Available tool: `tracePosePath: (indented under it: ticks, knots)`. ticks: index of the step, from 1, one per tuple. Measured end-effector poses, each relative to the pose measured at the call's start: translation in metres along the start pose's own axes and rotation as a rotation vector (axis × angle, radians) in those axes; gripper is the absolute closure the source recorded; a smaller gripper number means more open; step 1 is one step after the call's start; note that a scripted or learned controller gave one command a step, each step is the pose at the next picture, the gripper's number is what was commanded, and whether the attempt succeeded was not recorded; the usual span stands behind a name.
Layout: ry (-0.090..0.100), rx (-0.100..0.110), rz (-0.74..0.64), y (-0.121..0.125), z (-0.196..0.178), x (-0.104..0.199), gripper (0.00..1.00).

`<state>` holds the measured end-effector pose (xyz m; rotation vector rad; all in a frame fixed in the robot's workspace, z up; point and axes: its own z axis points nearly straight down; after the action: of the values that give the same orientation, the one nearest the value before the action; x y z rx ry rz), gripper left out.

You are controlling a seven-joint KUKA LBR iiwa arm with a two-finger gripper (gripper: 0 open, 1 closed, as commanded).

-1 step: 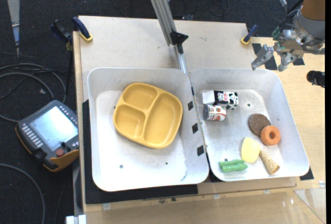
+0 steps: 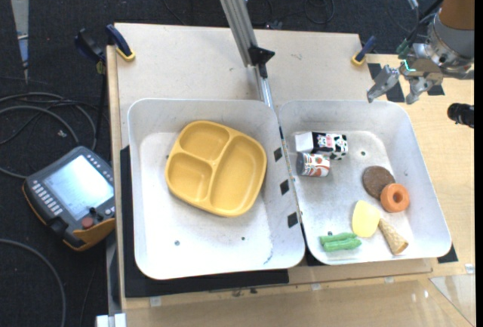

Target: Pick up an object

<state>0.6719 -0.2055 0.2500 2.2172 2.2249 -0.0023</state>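
My gripper hangs above the far right corner of the right bin, its two grey fingers spread open with nothing between them. Inside that bin lie a small cow-print milk carton, a red-and-white can on its side, a brown cookie, an orange donut, a yellow wedge, a waffle cone and a green pea pod. All of them sit below and left of the gripper, apart from it.
A yellow divided plate sits in the left bin. A slanted metal pole rises from the seam between the bins. Blue-and-yellow clamps hold the board's far corners. A teach pendant lies on the floor at left.
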Motion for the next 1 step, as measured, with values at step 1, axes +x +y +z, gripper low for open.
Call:
tracePosePath:
  ticks: [1]
  knots:
    - [0.002,0.004,0.000,0.0020,0.0526,0.0106,0.00]
